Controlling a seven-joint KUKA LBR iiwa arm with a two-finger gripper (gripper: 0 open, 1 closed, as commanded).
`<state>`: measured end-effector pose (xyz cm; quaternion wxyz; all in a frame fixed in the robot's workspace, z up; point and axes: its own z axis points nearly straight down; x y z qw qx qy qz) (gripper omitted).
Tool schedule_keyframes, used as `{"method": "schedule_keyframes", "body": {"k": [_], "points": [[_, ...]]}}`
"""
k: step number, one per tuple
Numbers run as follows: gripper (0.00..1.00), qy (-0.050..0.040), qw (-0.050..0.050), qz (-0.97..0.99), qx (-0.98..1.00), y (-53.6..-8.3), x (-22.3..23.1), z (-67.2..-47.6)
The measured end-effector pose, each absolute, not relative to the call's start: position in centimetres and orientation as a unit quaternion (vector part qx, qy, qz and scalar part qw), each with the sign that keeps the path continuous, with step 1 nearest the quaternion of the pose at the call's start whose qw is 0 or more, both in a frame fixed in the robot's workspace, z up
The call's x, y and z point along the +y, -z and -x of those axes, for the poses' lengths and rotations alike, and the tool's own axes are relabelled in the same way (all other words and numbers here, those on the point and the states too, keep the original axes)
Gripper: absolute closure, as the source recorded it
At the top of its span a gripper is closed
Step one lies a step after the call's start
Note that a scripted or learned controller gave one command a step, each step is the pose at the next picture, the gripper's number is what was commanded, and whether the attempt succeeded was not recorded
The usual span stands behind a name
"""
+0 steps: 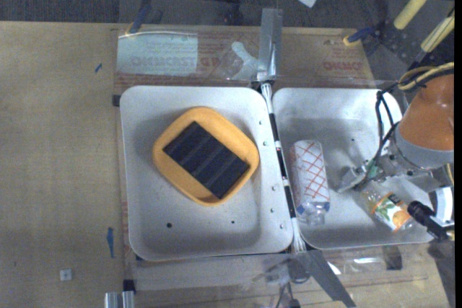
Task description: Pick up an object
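Observation:
In the left bin [144, 220] lies a yellow-orange rounded block with a black ribbed top [206, 155]. In the right bin [325, 108], a clear plastic bottle with a red-and-white lattice label [310, 175] lies along the left wall, cap towards the front. Near the front right corner lies a smaller clear bottle with an orange and green label [388, 210]. My gripper [359, 177] is low in the right bin, between the two bottles and just above the small one. The wrist and cables partly cover it. Nothing is visibly held.
The arm's orange band [431, 115] and grey wrist hang over the right bin's right side, with black cables looping beside them. A metal divider [278, 155] separates the bins. A clear bag [242, 58] and a metal post [269, 43] sit behind the bins.

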<state>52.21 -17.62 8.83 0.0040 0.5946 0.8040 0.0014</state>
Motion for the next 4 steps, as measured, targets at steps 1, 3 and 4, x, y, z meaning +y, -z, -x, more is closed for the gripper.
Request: {"method": "schedule_keyframes", "body": {"k": [1, 3, 4], "points": [[0.00, -0.0001, 0.001, -0.558, 0.830, -22.0, -16.9, -51.5], [1.00, -0.0019, 0.006, -0.545, 0.839, -9.8, -18.6, -52.6], [0.00, -0.0020, 0.006, -0.545, 0.839, -9.9, -18.7, -52.6]]}}
